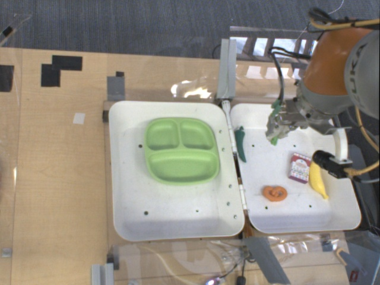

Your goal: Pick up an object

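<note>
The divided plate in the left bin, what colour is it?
Light green, seen clearly in the camera view: divided plate.

Grey arm [362, 70] there, wearing a broad orange band [332, 64], black cables looping off it, and a pale metal gripper [274, 136] with greenish tips.

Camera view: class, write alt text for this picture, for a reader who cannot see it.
A grey and orange robot arm holds its gripper above the right bin, which contains a green pepper, a small purple box, a banana and an orange ring. The left bin holds a green divided plate.
</note>
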`<act>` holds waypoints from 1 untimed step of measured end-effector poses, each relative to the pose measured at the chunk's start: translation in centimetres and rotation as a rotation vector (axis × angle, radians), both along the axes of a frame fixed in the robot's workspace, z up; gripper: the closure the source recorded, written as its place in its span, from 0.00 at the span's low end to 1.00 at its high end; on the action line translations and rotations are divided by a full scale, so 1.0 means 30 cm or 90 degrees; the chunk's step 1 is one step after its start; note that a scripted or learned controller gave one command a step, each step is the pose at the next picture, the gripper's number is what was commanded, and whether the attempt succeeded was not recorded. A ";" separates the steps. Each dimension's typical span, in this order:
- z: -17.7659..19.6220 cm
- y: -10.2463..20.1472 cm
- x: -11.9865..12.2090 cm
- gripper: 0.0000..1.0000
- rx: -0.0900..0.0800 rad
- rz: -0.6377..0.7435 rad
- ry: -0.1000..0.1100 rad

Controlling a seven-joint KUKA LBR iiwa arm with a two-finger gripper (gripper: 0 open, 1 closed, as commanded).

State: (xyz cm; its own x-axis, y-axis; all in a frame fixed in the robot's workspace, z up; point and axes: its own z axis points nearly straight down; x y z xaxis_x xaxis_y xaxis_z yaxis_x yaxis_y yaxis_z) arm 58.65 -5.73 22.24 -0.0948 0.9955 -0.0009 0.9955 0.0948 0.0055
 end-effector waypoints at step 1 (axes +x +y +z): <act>0.012 -0.042 0.057 1.00 0.000 -0.008 0.001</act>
